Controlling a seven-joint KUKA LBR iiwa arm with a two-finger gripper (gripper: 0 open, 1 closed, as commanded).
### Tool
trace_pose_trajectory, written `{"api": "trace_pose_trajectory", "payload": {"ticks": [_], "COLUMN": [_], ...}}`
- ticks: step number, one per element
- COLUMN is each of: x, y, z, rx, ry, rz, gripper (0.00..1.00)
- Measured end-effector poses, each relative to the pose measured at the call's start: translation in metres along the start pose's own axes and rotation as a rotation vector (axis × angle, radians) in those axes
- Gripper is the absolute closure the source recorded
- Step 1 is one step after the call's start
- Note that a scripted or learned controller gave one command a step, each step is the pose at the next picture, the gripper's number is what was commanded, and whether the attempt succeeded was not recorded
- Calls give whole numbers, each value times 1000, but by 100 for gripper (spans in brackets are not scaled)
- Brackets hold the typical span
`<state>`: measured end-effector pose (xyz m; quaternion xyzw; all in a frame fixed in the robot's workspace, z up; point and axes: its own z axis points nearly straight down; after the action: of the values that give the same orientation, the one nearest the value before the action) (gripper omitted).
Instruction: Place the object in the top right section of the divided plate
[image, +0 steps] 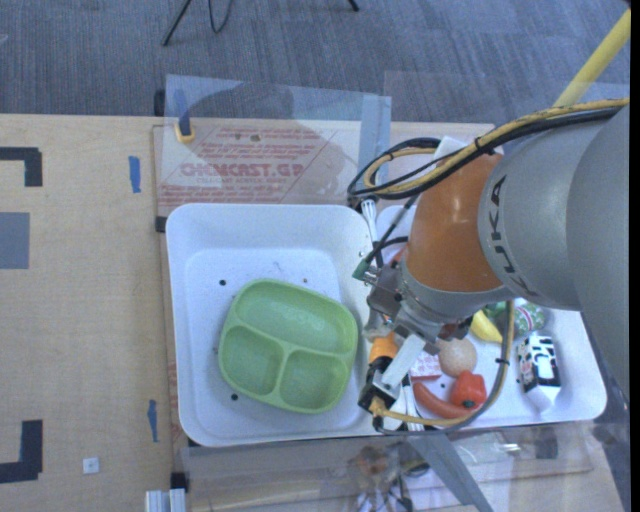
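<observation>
While the green plate (288, 345) lies in the left bin (190, 300), the end effector (403, 332) hangs over the right bin (583, 400), near its left wall (apart or together, I cannot tell). Just beside it lie an orange piece (381, 350), a pale ball (458, 355), a red pepper (466, 388) and a banana (487, 326).

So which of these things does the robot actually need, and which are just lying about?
In the job:
green plate, in the left bin
arm, over the right bin
one toy from that bin; which one, I can't tell

Lying about:
the other toys, among red pepper, pale ball, yellow piece
printed sheet
blue tape
</observation>
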<state>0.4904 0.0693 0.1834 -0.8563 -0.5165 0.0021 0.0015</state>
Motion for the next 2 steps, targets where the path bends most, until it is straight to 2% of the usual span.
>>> {"api": "trace_pose_trajectory", "payload": {"ticks": [1, 2], "x": [13, 64], "y": [-20, -47], "z": [-46, -8], "rx": [-5, -1], "ry": [1, 0], "rz": [-275, -749], "gripper": [100, 100]}}
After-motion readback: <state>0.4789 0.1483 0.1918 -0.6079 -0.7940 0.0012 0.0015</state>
